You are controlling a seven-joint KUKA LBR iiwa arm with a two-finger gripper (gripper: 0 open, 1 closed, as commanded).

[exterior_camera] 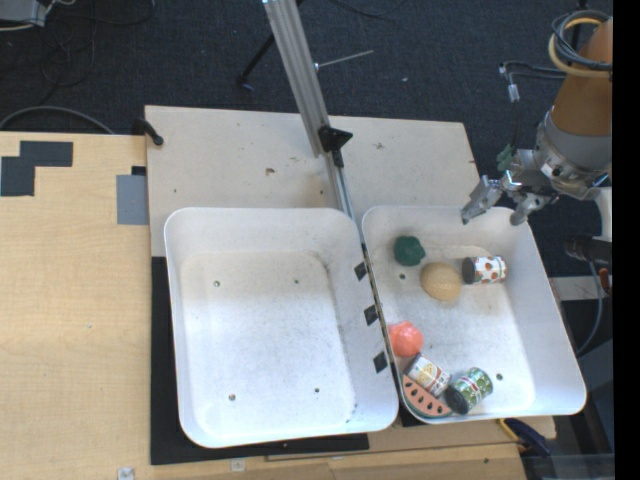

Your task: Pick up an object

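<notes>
Over the far right rim of the right bin the tool is seen with its two fingers spread apart and nothing between them, held above the bin's upper corner and apart from every object. The objects are gathered in this right bin, while the left bin sits just beside it on the desk.

Nearest the tool are three things: a dark green ball, a tan ball just below it, and a small can with a red-spotted label lying on its side, close against the tan ball. Near the front edge an orange ball lies against the dividing wall, with a small labelled can, a green can and a watermelon-slice piece crowded together below it.

The green ball is judged the most convenient target, since it lies apart from its neighbours with room for a finger on either side. It is likely to be light, and its round form may be expected to roll away if it is struck off-centre; it should be taken across its widest middle. The spotted can is probably stiff and smooth, and should be gripped across its curved sides rather than end to end. The front cluster is judged awkward, as the pieces touch or nearly touch.
</notes>
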